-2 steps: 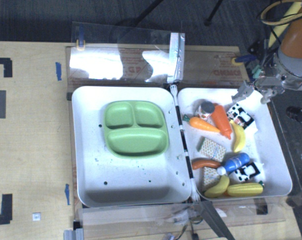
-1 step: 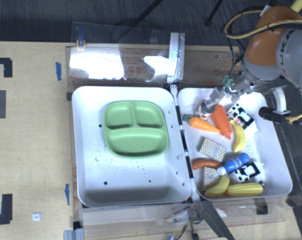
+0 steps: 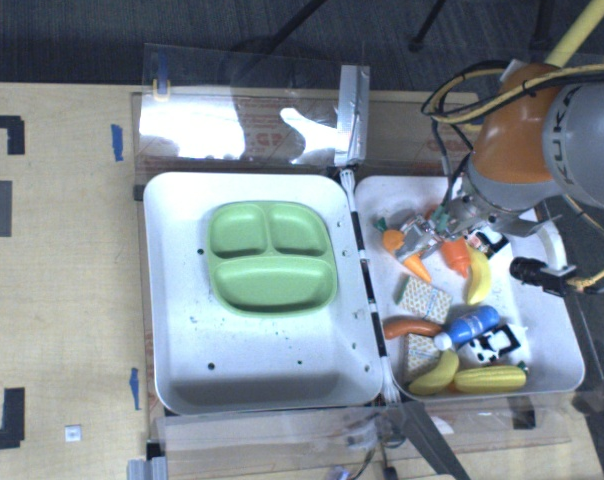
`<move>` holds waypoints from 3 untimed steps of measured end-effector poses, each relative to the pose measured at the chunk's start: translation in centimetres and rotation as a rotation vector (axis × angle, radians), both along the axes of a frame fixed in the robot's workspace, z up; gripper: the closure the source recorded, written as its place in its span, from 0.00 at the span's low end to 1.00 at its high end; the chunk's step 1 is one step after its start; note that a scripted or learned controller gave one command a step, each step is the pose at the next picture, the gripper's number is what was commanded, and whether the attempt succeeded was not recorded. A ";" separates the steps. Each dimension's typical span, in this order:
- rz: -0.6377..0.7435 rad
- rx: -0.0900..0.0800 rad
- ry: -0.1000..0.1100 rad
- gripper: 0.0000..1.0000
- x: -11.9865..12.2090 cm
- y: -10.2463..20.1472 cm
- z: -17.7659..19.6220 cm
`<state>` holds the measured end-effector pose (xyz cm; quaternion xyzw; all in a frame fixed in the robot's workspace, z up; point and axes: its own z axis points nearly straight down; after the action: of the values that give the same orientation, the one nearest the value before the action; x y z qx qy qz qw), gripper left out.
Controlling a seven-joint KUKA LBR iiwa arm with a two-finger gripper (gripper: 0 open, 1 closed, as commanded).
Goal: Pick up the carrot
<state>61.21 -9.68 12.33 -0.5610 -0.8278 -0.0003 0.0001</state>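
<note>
Carrot [image 3: 417, 265] lies in the right bin [image 3: 567, 353], just under the hand [image 3: 429, 230]; whether the hand is apart or together cannot be told. Crowding by neighbouring orange toys [image 3: 456, 255] risks a wrong or slipped grasp.
</note>
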 end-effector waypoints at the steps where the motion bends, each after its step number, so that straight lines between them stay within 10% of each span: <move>1: -0.080 0.001 -0.003 0.00 -0.1 -1.0 -3.7; 2: -0.082 0.000 -0.013 1.00 0.2 -1.1 -2.1; 3: -0.082 0.001 -0.011 0.00 0.2 -1.0 -2.3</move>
<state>61.40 -10.73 10.05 -0.5944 -0.8042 -0.0036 -0.0042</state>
